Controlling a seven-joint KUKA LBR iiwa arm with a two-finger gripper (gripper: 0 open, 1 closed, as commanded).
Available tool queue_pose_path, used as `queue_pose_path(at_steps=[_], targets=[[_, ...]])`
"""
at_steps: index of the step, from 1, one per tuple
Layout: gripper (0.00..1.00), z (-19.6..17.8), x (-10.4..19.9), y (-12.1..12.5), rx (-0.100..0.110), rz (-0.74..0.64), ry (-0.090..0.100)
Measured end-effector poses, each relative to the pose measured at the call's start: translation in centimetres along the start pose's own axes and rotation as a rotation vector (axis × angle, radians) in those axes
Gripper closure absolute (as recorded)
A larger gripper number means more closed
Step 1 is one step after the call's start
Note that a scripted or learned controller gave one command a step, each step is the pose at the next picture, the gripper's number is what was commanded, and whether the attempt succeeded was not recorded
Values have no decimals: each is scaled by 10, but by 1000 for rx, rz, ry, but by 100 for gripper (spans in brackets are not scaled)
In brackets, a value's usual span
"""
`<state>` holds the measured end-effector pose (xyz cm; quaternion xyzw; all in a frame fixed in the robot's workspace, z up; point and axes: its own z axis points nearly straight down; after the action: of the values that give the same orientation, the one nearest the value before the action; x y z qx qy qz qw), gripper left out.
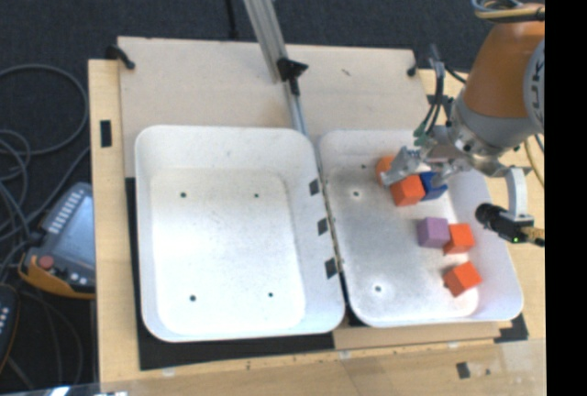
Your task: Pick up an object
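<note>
The right bin [367,293] holds several small blocks. An orange cube [408,191] lies near its top middle, with a blue block [435,184] touching its right side and a small orange piece [385,167] to its upper left. My gripper [419,168] hangs directly over this cluster, its tip just above the orange cube; the arm's orange band [500,64] rises at the right. Whether it touches a block is hidden. Lower right lie a purple cube [432,232], an orange cube [459,238] against it, and another orange cube [462,278].
The left bin [147,202] sits beside the right one, sharing a middle rim. A slanted metal pole [261,9] stands behind the bins. Cables and a hand-held pendant [64,238] lie on the floor to the left. A black fitting [503,220] sticks out over the right bin's edge.
</note>
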<state>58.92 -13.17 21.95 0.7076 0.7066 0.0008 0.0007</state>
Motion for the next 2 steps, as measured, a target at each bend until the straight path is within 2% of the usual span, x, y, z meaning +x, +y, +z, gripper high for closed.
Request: queue_pose_path(at_steps=[1, 2], targets=[[0, -165, -10, 47, -10, -5, -4], [0, -13, -40, 37, 9, 1, -2]])
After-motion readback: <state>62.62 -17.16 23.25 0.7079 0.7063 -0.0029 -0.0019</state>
